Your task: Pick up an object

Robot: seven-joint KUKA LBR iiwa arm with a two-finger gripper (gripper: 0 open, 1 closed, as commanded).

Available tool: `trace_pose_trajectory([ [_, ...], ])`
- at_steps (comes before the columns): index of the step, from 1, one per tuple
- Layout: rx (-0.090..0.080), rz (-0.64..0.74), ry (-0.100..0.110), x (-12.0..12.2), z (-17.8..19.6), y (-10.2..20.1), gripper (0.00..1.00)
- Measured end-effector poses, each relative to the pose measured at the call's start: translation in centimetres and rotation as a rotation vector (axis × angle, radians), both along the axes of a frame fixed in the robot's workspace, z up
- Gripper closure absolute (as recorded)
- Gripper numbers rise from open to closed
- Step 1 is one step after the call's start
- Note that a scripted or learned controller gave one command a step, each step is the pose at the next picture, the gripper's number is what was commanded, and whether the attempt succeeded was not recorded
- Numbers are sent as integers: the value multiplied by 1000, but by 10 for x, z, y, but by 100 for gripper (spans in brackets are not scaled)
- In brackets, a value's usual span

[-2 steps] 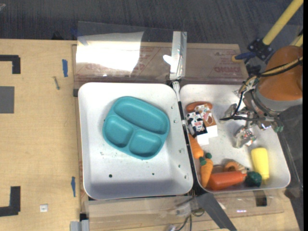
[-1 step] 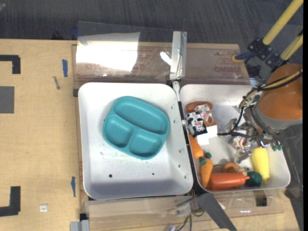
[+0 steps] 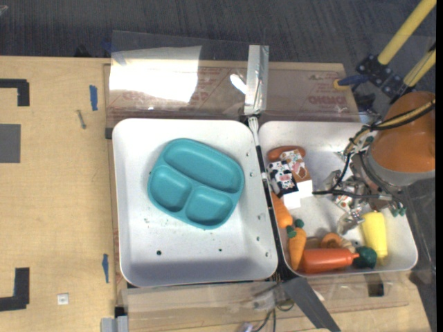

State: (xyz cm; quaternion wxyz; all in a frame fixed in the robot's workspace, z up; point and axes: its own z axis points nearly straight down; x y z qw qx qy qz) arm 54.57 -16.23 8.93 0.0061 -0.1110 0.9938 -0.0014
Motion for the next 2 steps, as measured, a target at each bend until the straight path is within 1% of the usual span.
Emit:
trace_pose_trajectory([
  [1, -1, 1, -14, 4, 13, 1, 100],
  [2, 1, 258, 4, 18, 12, 62, 100],
])
